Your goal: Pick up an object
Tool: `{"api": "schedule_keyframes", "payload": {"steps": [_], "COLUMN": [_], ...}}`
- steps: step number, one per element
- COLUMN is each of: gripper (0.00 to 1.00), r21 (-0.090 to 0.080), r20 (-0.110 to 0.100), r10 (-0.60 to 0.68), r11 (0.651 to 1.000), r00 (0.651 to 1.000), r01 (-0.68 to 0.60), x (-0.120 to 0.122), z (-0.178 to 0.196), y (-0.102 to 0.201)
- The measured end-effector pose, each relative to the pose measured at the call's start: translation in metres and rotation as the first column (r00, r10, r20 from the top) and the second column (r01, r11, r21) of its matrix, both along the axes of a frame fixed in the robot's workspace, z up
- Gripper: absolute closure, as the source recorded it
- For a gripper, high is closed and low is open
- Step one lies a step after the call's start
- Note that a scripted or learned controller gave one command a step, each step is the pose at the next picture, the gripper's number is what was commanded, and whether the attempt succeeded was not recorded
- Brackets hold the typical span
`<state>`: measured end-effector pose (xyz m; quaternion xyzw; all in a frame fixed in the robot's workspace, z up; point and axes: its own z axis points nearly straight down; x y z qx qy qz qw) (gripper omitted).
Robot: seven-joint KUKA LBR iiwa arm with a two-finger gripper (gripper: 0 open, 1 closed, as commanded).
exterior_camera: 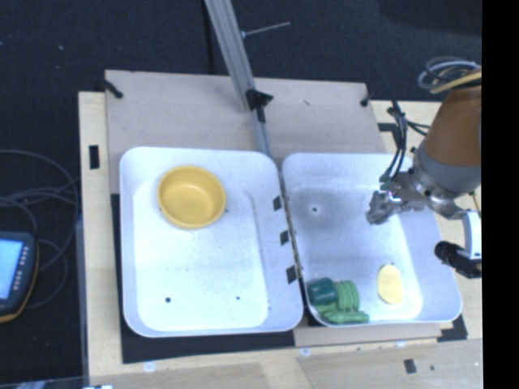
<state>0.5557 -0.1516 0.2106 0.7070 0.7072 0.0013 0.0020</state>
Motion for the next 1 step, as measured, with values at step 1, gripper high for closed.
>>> {"api": "schedule_keyframes", "payload": {"steps": [1], "gripper": [1.00], "r21": [0.000], "r20": [0.001], "r10": [0.000], "r11": [1.000], "r00": [1.000], "r01": [0.000], "x": [0.0010], "z": [0.0498], "y": [-0.0007]}}
